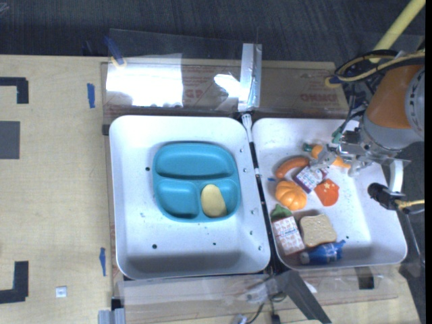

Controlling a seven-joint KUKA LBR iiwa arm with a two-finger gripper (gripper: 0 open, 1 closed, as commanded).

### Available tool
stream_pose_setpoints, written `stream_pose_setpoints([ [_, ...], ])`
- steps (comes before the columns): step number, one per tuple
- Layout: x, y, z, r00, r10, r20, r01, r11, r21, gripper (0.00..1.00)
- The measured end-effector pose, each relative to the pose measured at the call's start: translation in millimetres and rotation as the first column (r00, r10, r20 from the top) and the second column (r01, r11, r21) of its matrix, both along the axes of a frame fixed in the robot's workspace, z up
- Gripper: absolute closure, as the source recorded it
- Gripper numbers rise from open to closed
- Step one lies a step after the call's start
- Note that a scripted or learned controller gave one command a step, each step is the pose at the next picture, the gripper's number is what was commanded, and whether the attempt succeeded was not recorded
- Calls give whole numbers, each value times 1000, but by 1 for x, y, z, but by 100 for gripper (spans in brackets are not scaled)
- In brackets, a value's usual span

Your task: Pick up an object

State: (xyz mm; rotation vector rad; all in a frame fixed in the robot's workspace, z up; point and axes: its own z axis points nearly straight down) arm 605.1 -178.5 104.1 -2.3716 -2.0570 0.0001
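Observation:
The right bin point(379, 236) holds several toy foods. An orange pumpkin point(291, 194) lies beside an orange oblong piece point(291, 165), a small purple and white packet point(309, 178) and a red piece point(327, 192). Nearer the front lie a bread slice point(317, 229), a small carton point(287, 234) and a blue bottle point(328, 252). My gripper point(339, 155) hangs low over the bin's back right part, just right of the packet and above the red piece. A small orange item point(316, 150) sits at its left. I see nothing held.
The left bin point(135, 248) bears a blue divided tray point(177, 181) with a yellow egg-shaped piece point(213, 200) in its front right compartment. A clear plastic sheet point(175, 79) stands behind the left bin. Cables point(358, 66) loop above the arm at the right.

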Motion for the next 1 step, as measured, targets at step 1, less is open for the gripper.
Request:
stream_pose_setpoints([
  [1, 42, 10, -11, 999, 42, 12, -42, 999, -5, 0],
])
